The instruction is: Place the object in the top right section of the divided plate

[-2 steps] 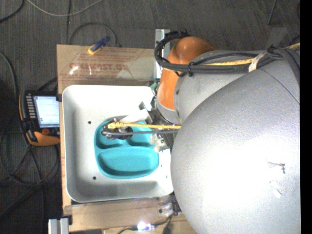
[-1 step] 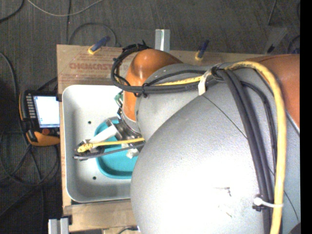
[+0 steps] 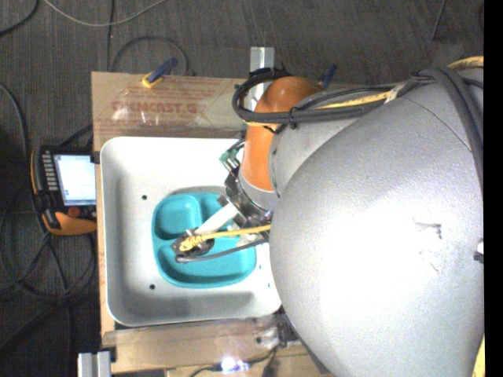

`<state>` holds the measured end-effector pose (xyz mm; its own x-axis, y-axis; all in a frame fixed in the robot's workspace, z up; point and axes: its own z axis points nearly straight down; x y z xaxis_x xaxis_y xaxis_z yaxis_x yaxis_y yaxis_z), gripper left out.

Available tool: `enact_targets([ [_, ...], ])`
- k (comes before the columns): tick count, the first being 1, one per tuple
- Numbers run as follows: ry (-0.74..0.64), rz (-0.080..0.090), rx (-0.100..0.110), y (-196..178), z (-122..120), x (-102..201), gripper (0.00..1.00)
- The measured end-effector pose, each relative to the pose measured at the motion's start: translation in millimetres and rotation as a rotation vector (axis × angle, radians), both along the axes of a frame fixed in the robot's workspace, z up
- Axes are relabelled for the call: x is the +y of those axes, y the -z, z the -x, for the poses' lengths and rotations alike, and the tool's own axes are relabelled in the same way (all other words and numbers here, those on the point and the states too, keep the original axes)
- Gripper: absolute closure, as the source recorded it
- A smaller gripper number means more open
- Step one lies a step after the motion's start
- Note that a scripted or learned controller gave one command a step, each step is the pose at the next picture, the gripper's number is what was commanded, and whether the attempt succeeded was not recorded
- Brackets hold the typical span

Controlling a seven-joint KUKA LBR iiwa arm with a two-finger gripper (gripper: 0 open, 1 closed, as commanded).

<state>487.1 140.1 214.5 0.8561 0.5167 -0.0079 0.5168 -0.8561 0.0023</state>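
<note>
- The object point(image 3: 194, 244) is a small yellow-and-dark thing, too small and blurry for me to name. It sits right over the middle of the divided plate point(image 3: 236, 269), about where the dividing ridges meet.
- The gripper point(image 3: 198, 240) comes in from the right with long thin fingers. One pale finger point(image 3: 214, 225) and a darker one below it converge on the object. It looks pinched between the tips, so I'd call it clamped on the object, though the view's soft enough that I wouldn't bet much on it.
- The key relation: the object is at the very tip of the gripper, on the far left end of the reach. The fingers' long axis runs roughly left-right with a slight tilt, so the wrist is up and to the right of the object.
- The teal plate lies in the white bin point(image 3: 126, 210), roughly centred. Its upper sections are toward the top of the view, and the top right one is partly hidden behind the wrist.
- My guess is the next move is a short shift up and right from the plate's centre, back toward the arm point(image 3: 377, 226).
- The orange band point(image 3: 263, 132) sits above the wrist, and the arm's big grey body covers the right side of the counter point(image 3: 157, 100).
</note>
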Motion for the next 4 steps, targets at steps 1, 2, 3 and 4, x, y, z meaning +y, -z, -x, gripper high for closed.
enact_targets([
  [1, -0.421, -0.005, 0.005, 76, 6, 35, 1.0],
  [2, -0.316, -0.008, 0.006, 113, -23, 28, 1.0],
  [3, -0.131, -0.001, -0.001, -4, -27, 91, 1.0],
  [4, 0.093, -0.003, -0.002, -74, 4, 62, 1.0],
])
